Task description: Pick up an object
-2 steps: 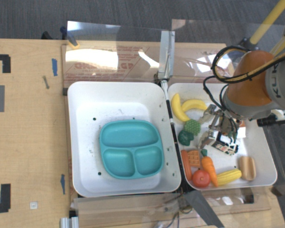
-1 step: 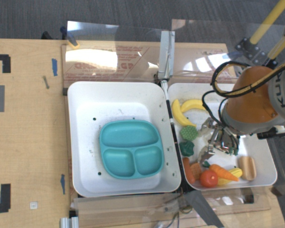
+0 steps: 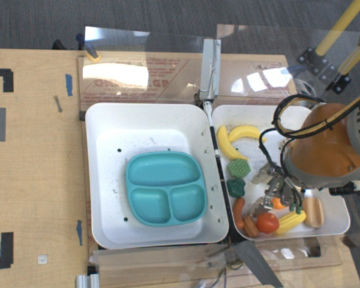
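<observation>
Below, the left bin (image 3: 102, 179) is seen bearing a teal divided plate (image 3: 165, 188). At three o'clock, the right bin (image 3: 339, 224) is crowded with toy food: banana (image 3: 237, 138), tomato (image 3: 267, 222). Gripper (image 3: 275, 198) stance: cannot be told.

The arm (image 3: 339, 131) is grey, with a broad orange band (image 3: 324, 146) above the wrist. Black cables (image 3: 288, 110) loop around the band's upper left side. The gripper (image 3: 275, 198) is a cluster of small silver metal parts.
</observation>
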